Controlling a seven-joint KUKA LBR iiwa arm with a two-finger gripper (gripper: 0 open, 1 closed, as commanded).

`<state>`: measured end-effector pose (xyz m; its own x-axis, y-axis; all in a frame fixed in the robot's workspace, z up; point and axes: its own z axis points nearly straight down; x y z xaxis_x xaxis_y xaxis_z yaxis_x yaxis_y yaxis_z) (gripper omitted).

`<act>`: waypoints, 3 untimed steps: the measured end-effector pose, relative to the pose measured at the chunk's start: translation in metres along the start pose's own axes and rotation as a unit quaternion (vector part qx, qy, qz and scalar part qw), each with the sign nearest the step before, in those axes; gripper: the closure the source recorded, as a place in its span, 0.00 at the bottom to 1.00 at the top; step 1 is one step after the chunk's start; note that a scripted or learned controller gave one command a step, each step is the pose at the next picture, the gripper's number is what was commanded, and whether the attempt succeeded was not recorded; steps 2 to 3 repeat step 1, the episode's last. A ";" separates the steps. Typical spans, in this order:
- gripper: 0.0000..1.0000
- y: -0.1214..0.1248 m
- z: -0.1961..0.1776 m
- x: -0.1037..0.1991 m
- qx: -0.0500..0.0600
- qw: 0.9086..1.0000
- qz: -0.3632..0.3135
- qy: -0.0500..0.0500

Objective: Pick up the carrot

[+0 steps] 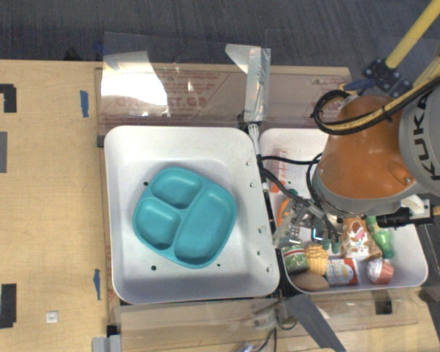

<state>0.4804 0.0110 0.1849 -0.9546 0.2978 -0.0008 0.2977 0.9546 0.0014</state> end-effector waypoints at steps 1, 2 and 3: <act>1.00 -0.002 0.000 -0.074 0.000 0.993 0.120 -0.002; 1.00 -0.002 0.000 -0.074 0.000 0.993 0.120 -0.002; 1.00 -0.002 0.000 -0.074 0.000 0.993 0.120 -0.002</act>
